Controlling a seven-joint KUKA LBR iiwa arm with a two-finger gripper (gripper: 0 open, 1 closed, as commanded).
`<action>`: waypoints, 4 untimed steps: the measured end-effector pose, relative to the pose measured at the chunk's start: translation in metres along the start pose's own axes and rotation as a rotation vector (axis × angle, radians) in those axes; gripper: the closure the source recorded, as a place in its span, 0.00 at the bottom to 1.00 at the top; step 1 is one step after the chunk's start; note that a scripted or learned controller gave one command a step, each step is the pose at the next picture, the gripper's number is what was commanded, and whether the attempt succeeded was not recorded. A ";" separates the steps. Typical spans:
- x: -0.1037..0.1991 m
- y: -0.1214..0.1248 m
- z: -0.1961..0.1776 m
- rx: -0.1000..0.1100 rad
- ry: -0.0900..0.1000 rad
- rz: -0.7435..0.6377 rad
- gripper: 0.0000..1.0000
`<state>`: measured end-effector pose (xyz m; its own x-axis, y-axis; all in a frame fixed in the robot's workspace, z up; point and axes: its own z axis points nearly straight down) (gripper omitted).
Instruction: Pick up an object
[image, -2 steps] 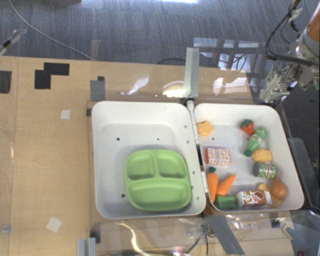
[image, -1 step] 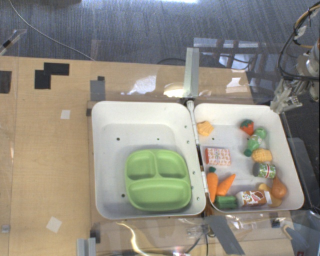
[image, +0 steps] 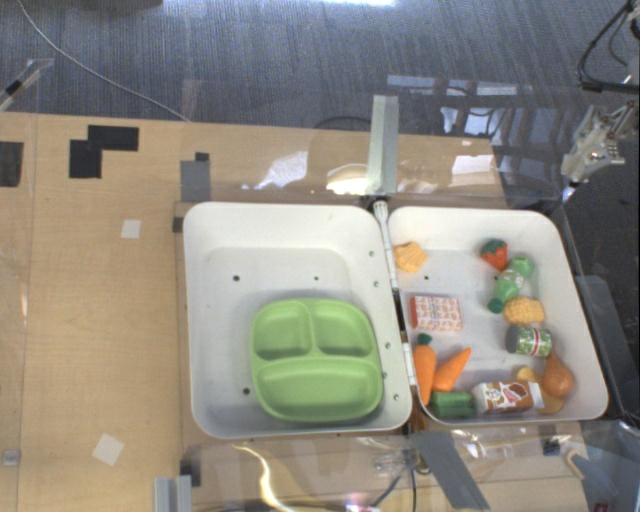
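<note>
Gripper hangs beyond the right bin, fingers' state: cannot tell. Toys crowd together there (carrot touching bottle); a neighbour could block the grab.

The right shallow white bin has open floor mid-centre; toys crowd its right wall and front edge. A green divided plastic plate fills the left white bin's front.
</note>
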<state>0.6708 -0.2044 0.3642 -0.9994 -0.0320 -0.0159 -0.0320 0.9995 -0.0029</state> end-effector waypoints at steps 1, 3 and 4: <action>0.000 -0.001 -0.104 0.002 -0.006 0.033 1.00; 0.004 0.000 -0.125 -0.002 0.002 -0.516 1.00; 0.016 0.003 0.191 -0.014 0.015 -0.759 1.00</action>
<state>0.6579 -0.2023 0.1727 -0.7032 -0.7110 -0.0011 -0.7110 0.7032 0.0053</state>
